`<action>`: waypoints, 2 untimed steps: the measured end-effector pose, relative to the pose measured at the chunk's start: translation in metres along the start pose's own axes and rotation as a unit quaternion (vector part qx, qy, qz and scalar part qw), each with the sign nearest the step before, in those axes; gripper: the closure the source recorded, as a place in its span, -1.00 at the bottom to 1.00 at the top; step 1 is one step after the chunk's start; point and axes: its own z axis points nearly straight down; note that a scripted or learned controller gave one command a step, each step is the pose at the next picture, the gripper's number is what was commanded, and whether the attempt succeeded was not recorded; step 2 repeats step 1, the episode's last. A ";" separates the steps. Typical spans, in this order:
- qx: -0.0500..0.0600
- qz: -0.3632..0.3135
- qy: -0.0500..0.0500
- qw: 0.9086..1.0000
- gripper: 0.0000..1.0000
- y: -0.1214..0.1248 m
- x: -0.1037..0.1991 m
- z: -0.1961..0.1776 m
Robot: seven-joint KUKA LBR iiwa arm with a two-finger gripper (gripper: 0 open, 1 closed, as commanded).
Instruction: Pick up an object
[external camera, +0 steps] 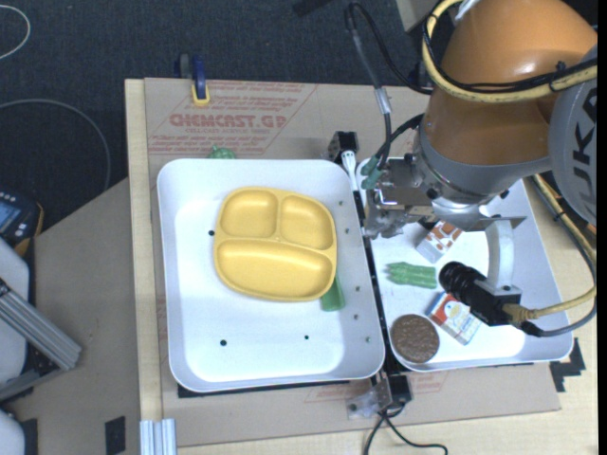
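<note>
My gripper [381, 214] hangs under the big orange and grey wrist, low over the upper left part of the right bin [531, 344], close to the wall between the two bins. A green ridged toy [410, 274] lies just below it. To its right a small red and white box [436, 243] peeks out from under the arm. Lower in the same bin sit a brown round disc [415, 337] and a second red and white box [454, 317]. The arm's bulk hides whatever lies beneath the gripper.
The left bin [190, 282] holds a yellow divided plate [275, 243] with a green piece [332, 298] at its lower right edge. A black cable fitting [474, 292] and a yellow hose cross the right bin. Brown cardboard [228, 112] lies behind the bins.
</note>
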 end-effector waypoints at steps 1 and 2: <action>0.006 -0.003 -0.001 1.000 1.00 0.016 0.095 0.027; 0.006 -0.003 -0.001 1.000 1.00 0.016 0.095 0.027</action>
